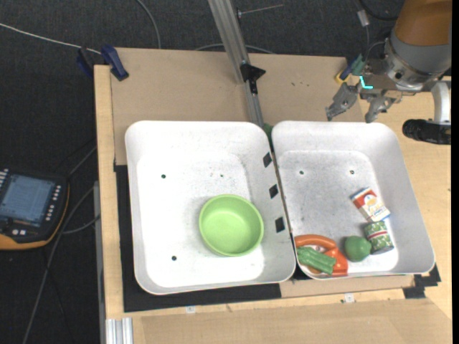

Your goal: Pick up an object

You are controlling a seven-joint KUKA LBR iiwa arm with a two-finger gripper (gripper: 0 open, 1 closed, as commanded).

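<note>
— Where are your jaws?

— My gripper (358,109) hangs past the far edge of the right bin (326,136), jaws apart, nothing between them.

— And the things to pick?

— In the right bin's near right corner: a small red-and-white carton (371,205), a can (379,236) just nearer, a green ball (356,247) touching it, and an orange-and-green toy (318,255) left of that. A green bowl (230,225) sits in the left bin (143,156).
</note>
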